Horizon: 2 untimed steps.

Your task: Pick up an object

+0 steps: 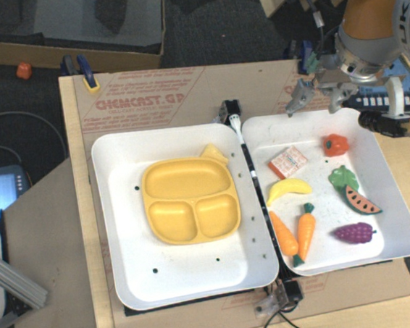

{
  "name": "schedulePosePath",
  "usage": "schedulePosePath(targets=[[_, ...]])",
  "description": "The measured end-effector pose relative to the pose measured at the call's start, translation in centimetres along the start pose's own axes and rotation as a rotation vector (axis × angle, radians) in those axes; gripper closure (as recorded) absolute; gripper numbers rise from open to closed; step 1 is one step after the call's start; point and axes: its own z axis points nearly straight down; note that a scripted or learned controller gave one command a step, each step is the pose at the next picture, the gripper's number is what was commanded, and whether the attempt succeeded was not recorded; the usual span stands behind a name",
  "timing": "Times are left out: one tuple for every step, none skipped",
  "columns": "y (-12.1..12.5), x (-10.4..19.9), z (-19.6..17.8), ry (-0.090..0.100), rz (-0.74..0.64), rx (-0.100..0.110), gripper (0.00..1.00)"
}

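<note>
Above the far rim of the right bin [392, 176], the tool [322, 96] is seen spread open and empty, while the banana [288, 189], judged light, stiff and smooth, is best gripped across its narrow middle near the bin's left wall.

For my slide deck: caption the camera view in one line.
Tool hovers above the right bin's far edge, toy foods inside; yellow tray in the left bin.

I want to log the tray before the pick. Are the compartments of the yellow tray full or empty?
Empty. The yellow tray in the left bin shows three bare compartments; all the toy foods lie in the right bin.
</note>
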Motion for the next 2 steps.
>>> schedulePosePath(targets=[[-2.5,1.0,15.5,-0.004,-0.001,-0.004,0.0],[-2.3,1.0,13.9,-0.001,0.001,-0.005,1.0]])
